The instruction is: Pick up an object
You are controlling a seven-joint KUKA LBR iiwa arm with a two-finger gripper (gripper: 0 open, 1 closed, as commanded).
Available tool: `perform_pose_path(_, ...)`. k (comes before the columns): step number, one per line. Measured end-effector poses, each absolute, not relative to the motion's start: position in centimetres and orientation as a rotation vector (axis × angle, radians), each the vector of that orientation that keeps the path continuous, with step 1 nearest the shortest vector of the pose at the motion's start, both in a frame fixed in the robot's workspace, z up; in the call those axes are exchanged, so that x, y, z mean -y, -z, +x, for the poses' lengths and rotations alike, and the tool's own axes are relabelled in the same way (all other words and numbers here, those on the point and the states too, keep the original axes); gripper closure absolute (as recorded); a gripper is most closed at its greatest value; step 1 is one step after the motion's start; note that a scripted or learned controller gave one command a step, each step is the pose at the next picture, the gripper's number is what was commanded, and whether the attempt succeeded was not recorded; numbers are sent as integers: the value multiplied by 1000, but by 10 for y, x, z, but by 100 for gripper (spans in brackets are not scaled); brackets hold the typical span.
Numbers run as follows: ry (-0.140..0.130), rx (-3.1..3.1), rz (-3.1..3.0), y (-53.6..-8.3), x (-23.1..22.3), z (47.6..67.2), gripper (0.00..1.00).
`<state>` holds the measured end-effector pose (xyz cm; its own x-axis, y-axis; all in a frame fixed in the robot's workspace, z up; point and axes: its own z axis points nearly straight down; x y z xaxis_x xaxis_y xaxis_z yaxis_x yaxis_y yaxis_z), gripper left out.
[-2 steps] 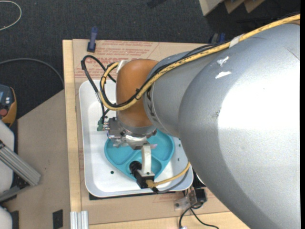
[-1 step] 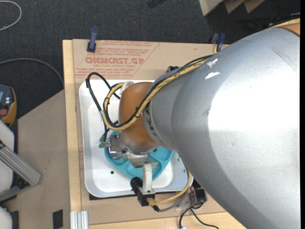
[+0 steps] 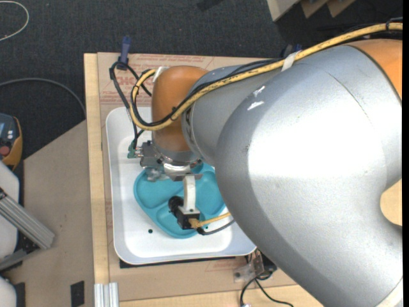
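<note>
A turquoise, shallow plastic thing (image 3: 148,196) lies in the front half of the left white bin (image 3: 123,203). My gripper (image 3: 167,170) hangs straight down over its back edge, low in the bin and close to or touching it. The grey wrist and the orange band (image 3: 176,101) hide the gripper's tips from above, and part of the turquoise thing lies under the arm.
A small black speck (image 3: 150,231) sits on the bin floor near the front. Black and yellow cables (image 3: 128,85) loop over the bin's back left corner. My arm's big grey body (image 3: 307,165) covers the right side of the bench. The wooden bench rim (image 3: 99,190) runs left of the bin.
</note>
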<state>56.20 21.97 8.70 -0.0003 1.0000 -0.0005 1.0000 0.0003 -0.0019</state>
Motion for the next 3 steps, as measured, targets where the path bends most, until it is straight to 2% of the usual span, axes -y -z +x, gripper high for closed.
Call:
perform_pose_path(1,-4,2217,-2220,-131,-201,476,100)
perform_pose_path(2,5,2224,-2221,-85,-226,534,100)
perform_pose_path(3,22,2227,-2225,-214,-225,564,100)
